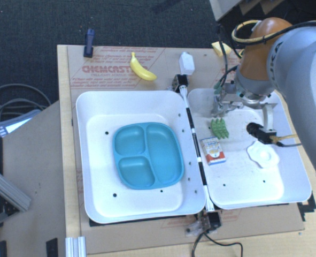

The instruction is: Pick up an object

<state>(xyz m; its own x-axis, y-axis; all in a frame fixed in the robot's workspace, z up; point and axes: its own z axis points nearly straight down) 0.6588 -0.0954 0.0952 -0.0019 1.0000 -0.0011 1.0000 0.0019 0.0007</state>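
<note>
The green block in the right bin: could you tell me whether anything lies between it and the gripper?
Nothing visible does. The gripper hangs just above the green block in the right bin; the small carton lies below it, aside.

The arm [294, 52] was cut off by the right and top edges, so its upper reach could not be followed. Its bulk hid the far right corner of the right bin [264, 194] and part of the counter [109, 63] behind it. The gripper [220, 111] was too small and cluttered to read clearly. The print on the small box [213, 150] was too fine to make out. At the left edge, coiled cables [8, 103] ran out of view.
</note>
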